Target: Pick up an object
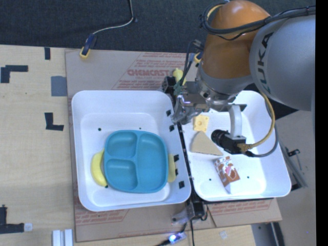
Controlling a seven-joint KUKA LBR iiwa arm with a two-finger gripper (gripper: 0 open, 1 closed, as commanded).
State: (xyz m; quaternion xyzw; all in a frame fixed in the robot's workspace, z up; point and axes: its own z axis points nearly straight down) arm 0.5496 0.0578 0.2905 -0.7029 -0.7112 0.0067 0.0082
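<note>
The gripper [182, 110] hangs low over the inner edge of the right bin [266, 188], beside the divide between bins; whether it is open or closed cannot be told from this angle. Just beside it lies a yellow cheese piece [201, 123], then a tan wedge [204, 145] and a small wrapped packet [226, 172]. The left bin [84, 137] holds a blue divided plate [136, 161] resting over what may be a banana [97, 169].

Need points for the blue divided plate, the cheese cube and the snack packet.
blue divided plate [136, 161], camera view, on its middle ridge, left bin.
cheese cube [201, 123], camera view, on its top face, right bin.
snack packet [226, 173], camera view, on its printed front, right bin.
</note>
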